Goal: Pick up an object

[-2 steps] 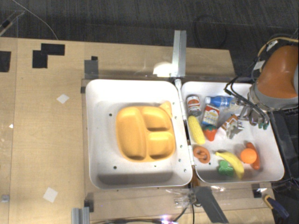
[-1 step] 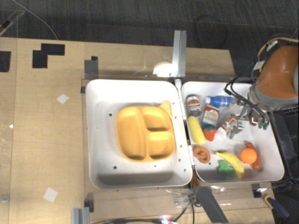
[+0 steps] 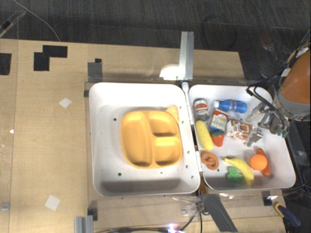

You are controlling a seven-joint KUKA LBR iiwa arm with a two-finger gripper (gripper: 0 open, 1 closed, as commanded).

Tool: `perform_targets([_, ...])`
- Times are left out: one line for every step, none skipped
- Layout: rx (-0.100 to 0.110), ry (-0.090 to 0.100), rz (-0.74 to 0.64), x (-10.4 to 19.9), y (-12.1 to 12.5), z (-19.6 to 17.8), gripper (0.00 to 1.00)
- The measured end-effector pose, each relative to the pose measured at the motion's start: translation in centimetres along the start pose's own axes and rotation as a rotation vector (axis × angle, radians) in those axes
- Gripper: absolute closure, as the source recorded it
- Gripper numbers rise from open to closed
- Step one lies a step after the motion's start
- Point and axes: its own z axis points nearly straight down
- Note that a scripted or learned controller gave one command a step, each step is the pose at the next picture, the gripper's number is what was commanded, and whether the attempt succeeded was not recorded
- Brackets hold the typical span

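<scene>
Above the right bin (image 3: pixel 291 176), the gripper (image 3: pixel 257 130) hangs with fingers apart and grasping nothing, near the orange (image 3: pixel 259 162), which, I think, can roll away if a finger pushes it sideways.

Arm (image 3: pixel 297 81): grey body, broad orange band above the wrist. Black cables loop off the wrist area. Gripper (image 3: pixel 257 130) is bare silvery metal, small and angular, with dark fittings behind it.
</scene>
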Motion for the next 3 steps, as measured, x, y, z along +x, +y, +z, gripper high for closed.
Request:
perform_targets([0.011,0.024,0.132,-5.4,1.3,3.0,0.0])
perform_targets([0.008,0.009,0.125,-5.7,1.6,1.7,1.0])
perform_targets([-0.002,-0.012,0.223,-3.1,4.1,2.7,1.0])
